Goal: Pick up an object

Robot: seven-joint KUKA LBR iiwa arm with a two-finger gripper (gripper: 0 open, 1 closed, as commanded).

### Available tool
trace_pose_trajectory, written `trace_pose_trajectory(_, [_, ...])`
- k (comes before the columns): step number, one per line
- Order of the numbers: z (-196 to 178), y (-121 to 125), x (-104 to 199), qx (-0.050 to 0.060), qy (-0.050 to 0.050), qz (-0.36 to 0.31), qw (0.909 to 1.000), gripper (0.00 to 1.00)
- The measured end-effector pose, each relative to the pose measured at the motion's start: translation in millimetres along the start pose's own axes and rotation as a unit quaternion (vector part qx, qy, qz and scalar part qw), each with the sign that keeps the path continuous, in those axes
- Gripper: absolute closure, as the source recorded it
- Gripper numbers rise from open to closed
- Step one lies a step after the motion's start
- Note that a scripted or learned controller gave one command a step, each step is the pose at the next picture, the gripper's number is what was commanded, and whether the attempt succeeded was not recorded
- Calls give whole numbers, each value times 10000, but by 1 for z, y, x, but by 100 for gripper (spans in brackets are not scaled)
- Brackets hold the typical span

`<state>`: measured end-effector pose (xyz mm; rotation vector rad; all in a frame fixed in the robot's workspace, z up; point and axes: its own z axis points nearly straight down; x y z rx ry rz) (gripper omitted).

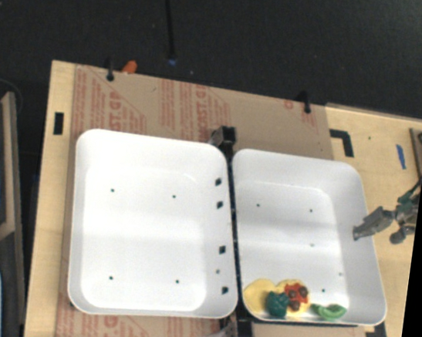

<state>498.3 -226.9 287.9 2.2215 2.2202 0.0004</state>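
So the grey two-finger gripper [387, 226] sits at the right edge of the right-hand shallow white plastic bin [302, 184], just over its rim, with nothing between the fingers. Can't tell whether they're apart or together, it's too small and half cut off.

All the pickable stuff is bunched in that bin's near edge, toward the near-right corner: a pale yellow rounded piece [257, 293], a teal-green chunky piece [277, 306] sitting on it, a small red-orange piece [296, 292] touching both, and a bright green flat piece [329, 310] just beside them.

My read is it's at the approach step, nothing grabbed yet. The next move needs a swing toward the near edge and a drop onto one item. The clump is tight against the bin wall, so the fingers could hit the rim or nudge neighbours.

The left-hand shallow white plastic bin [148, 225] has no objects in it, and black clips [221, 204] run along the seam between the bins.
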Motion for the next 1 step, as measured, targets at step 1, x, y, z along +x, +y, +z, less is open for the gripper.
trace_pose_trajectory(1, [89,3,56,37,15,-20,10000,0])
